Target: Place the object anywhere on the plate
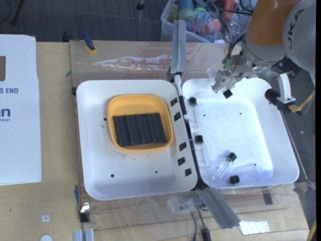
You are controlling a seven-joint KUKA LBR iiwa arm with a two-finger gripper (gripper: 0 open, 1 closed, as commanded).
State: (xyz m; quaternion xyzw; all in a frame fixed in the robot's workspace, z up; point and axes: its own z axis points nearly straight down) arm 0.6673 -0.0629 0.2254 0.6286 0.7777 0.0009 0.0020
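Block (139, 129), dark and ribbed, lies flat in the hollow of the yellow plate (120, 104), and that plate sits in the left bin (130, 174). The block's whole outline falls inside the rim, with nothing hanging over the edge, square and settled as far as this angle shows.

Over to the other side: the claw (224, 82) hangs above the far edge of the right bin (256, 129), well apart from the plate. Whether it is wide or narrow I cannot tell; at this size and angle it is a tangle of pale metal and cable. Nothing can be made out in its hold. The arm's orange band (271, 9) fills the top right corner above it.

There is 1 more thing to note. A clear vial (223, 165) with a dark cap lies on its side near the front of the right bin, alone on the white floor, among a few small dark specks.

So where does the task stand? My read is that if the block is the object meant, the placing is done, with nothing left but for the arm to stay clear. If the vial is the one meant, nothing has been won yet: it has to be reached, gripped, carried across the divider between the 2 bins and set down on a plate already mostly covered.
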